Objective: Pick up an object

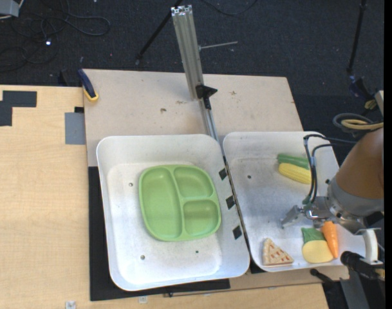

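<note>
Half leaning into the right bin (266, 136), hanging the gripper (293, 217) low just beside the carrot (331, 239) and near the corn (295, 172) for grabbing one, too blurry for telling whether open or closed.

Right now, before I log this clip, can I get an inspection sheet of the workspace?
Surface: bench with left bin and right bin side by side.
Job's things: toy corn, pizza-slice toy, carrot and yellow piece, all in the right bin.
Clutter: green divided plate in the left bin.
Grippers: gripper low over the right bin, holding nothing visible.
Cables: black cable along the arm.
Surroundings: metal post, dark floor.
</note>
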### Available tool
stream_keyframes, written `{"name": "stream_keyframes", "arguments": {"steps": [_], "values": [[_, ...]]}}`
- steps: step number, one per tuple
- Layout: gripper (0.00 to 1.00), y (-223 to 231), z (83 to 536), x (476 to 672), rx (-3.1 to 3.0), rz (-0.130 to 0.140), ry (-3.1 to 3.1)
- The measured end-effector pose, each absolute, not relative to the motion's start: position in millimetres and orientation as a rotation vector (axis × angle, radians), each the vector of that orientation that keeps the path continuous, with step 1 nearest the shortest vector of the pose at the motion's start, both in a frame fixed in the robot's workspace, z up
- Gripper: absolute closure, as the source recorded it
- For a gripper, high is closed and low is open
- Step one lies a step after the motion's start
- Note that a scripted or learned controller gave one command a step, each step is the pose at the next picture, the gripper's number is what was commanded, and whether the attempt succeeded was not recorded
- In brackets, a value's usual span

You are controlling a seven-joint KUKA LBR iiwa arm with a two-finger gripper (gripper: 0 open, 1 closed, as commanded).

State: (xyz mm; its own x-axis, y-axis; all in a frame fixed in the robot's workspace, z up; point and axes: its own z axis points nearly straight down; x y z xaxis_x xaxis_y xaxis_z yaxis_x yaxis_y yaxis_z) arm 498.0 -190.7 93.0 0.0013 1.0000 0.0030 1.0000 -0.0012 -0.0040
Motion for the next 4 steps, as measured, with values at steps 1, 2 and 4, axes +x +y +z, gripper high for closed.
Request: {"name": "stream_keyframes", "arguments": {"steps": [1, 2, 4], "values": [[1.0, -192.2, 105.1, 498.0, -2.224, 0.001, -2.213], [1.0, -195.9, 147.7, 495.1, -2.228, 0.0, -2.217], [1.0, -205.6, 207.8, 502.5, -2.22, 0.0, -2.222]]}}
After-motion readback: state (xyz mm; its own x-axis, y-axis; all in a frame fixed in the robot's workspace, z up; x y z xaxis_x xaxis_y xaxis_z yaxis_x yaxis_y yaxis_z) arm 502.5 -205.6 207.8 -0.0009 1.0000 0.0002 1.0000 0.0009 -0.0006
